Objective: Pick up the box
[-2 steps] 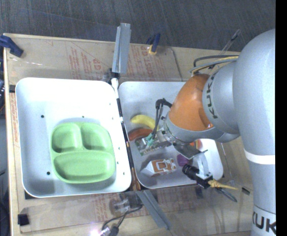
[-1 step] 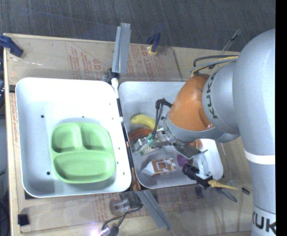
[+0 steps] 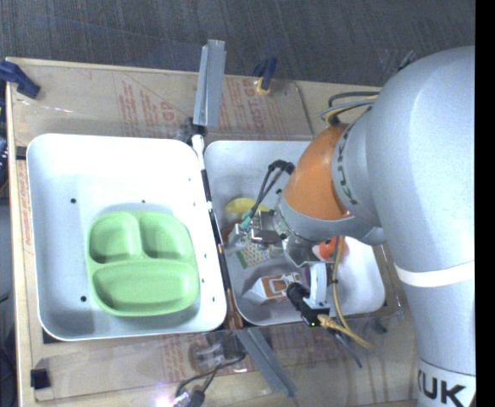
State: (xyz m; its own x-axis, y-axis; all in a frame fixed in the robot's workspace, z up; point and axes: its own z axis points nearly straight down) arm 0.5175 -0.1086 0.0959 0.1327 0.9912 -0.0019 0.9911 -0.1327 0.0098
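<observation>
arm [image 3: 417, 202]: grey, fills the right side of the frame, orange band [image 3: 315, 185] above the wrist, reaching down-left into the right bin
gripper [image 3: 273, 257]: low over the middle of the right bin, amid the clutter; wrist body and cables hide most of it
jaws: cannot tell whether spread or closed, the view does not show them clearly
box [image 3: 269, 288]: small white carton with a brown/orange printed panel, lying flat in the lower part of the right bin, just below the gripper, near the bin's front wall
box axis: long axis runs roughly left-right in the frame, slightly tilted; left end tapers toward the divider between bins, right end sits beside a black part of the tool
box contact: cannot tell if anything touches it; not visibly between fingers
right bin [image 3: 230, 164]: white, shallow, centre-right of frame; also holds a yellow item [image 3: 241, 206] upper-left of the gripper and an orange-red item [image 3: 328, 248] partly hidden by the wrist
left bin [image 3: 52, 185]: white, left half of frame, touching the right bin along the middle
green tray [image 3: 141, 261]: three-compartment, lies flat in the lower middle of the left bin
bench [image 3: 129, 100]: brownish printed board under both bins, blue clamp [image 3: 266, 70] at its upper edge
</observation>
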